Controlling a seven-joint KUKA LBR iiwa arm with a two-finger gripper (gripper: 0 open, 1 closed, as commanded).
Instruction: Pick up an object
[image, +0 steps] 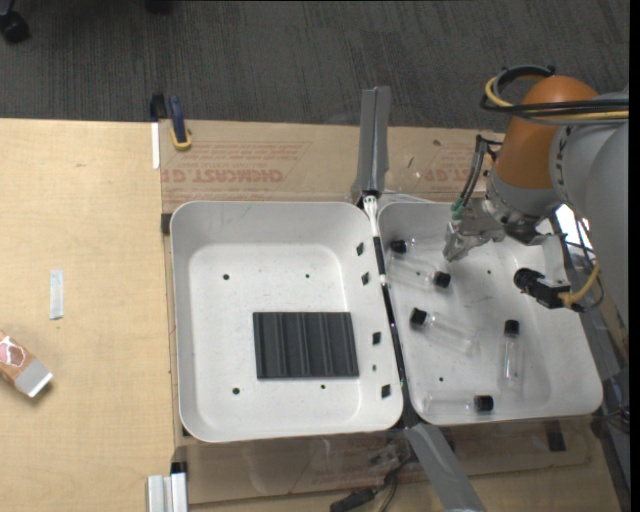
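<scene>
The gripper (462, 243) hangs over the right bin (560, 400), its grip too small to judge, near a clear tube (434, 275) with black cap. More tubes, faint against white, lie scattered there. The left bin (200, 330) holds a ribbed dark block (305, 344); cardboard (250, 165) lies beneath.

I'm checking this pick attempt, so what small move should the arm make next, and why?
Probably a short descent toward the capped vial. The gripper hangs above the right bin, just up and right of that vial, with nothing seen between its fingers.
</scene>
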